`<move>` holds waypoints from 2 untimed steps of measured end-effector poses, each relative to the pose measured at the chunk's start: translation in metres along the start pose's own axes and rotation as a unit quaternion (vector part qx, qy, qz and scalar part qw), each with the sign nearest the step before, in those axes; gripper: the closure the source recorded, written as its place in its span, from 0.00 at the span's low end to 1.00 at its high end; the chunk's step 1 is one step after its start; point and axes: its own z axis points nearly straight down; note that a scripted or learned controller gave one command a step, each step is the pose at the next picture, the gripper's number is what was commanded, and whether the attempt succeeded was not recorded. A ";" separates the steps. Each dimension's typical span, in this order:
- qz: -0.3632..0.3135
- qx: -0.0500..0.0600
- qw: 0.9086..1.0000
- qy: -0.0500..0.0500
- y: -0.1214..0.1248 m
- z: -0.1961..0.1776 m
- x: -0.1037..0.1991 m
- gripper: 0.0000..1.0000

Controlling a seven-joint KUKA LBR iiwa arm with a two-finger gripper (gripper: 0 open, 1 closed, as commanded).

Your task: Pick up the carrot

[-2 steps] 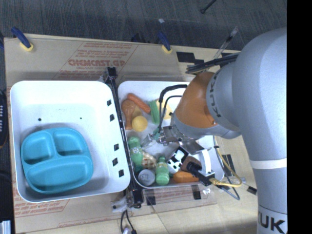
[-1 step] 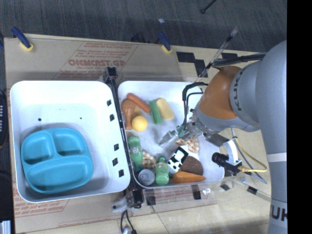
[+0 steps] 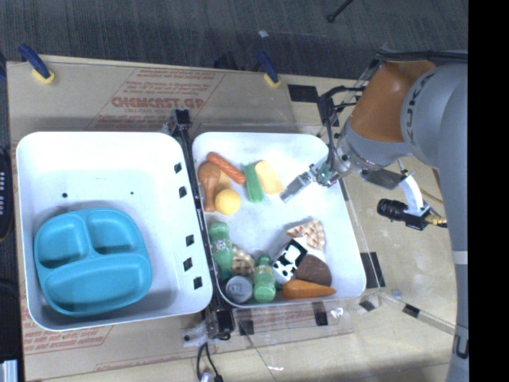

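Bins (image 3: 95, 153): white plastic, smooth, slight sheen. Tray (image 3: 91, 259): blue plastic, matt. Carrot (image 3: 306, 290): orange plastic, smooth. Bench (image 3: 143, 94): brown printed cardboard, matt. Arm (image 3: 433, 110): grey painted shell, orange glossy band. Tool (image 3: 298, 185): bare metal.

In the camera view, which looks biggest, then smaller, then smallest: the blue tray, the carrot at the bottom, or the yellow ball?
1. Blue tray, by far the biggest.
2. Carrot, long and thin.
3. Yellow ball, smallest, though not much smaller than the carrot.
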 end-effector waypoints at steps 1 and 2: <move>-0.055 -0.002 0.998 -0.001 0.006 -0.078 -0.003 0.00; -0.085 0.002 0.996 0.004 0.001 0.070 0.078 0.00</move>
